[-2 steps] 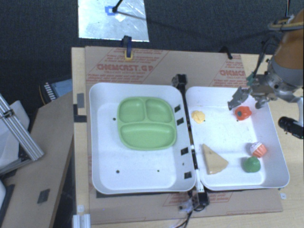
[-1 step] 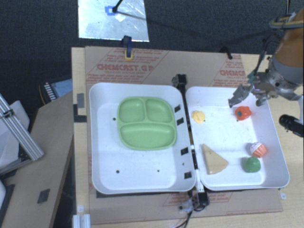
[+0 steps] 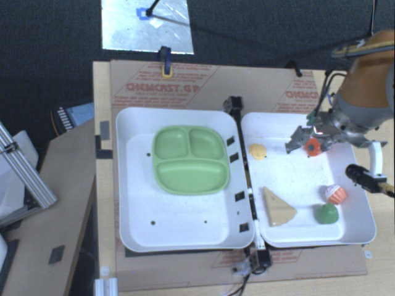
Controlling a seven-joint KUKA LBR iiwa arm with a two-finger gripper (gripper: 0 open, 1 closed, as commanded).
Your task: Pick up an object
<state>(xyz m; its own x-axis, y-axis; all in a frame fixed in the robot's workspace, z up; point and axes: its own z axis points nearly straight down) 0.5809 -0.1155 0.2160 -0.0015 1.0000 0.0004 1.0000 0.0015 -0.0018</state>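
Grey arm [image 3: 364,103], orange band, dark gripper [image 3: 307,142].

Count, per kind:
- white bins: 2, left bin [image 3: 133,184], right bin [image 3: 358,227]
- green divided plate [image 3: 190,160]: 1
- yellow piece [image 3: 258,151]: 1
- tan wedge [image 3: 278,207]: 1
- green ball [image 3: 327,214]: 1
- orange-and-white item [image 3: 335,193]: 1
- red item [image 3: 313,147]: 1

This is a robotics lab bench: two white bins [image 3: 185,242] sit clamped side by side on a printed cardboard sheet [image 3: 203,82], aluminium framing [image 3: 21,171] stands at the left, dark carpet [image 3: 49,42] lies behind, and a reflective calibration plate [image 3: 145,17] sits beyond.
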